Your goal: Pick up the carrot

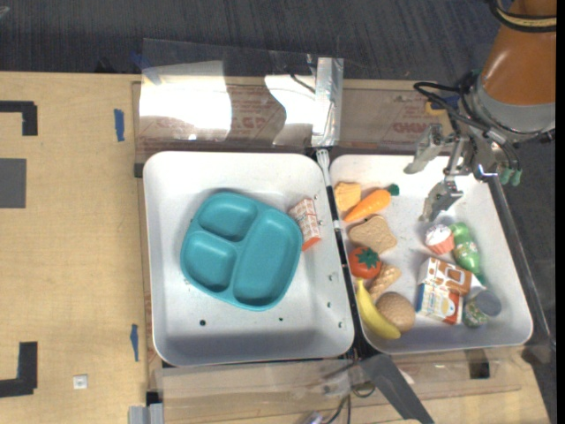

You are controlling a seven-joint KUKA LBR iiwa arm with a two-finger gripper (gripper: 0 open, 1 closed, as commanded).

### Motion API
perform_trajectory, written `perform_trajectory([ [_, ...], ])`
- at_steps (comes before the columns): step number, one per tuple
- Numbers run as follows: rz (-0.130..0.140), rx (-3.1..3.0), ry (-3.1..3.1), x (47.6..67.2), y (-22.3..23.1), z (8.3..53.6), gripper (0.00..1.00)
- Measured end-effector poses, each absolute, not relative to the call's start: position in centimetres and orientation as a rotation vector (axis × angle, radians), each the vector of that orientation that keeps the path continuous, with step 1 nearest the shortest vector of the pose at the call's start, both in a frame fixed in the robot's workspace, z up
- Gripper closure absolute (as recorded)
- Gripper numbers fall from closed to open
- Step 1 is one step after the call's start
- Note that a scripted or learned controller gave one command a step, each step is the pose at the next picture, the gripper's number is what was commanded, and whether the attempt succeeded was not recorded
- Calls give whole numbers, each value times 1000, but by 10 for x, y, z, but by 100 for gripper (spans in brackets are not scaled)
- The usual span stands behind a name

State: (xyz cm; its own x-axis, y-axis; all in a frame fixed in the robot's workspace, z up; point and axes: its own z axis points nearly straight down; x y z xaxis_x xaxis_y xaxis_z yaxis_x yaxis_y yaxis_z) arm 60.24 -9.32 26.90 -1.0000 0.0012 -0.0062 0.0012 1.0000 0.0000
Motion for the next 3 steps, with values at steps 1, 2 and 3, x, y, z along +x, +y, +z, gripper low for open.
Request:
perform_trajectory([
  [1,5,-160,3143,625,-89,149,0],
  [2,1,221,3117,631,-98,95,0],
  [3,-3,201,3110,623,-94,97,0],
])
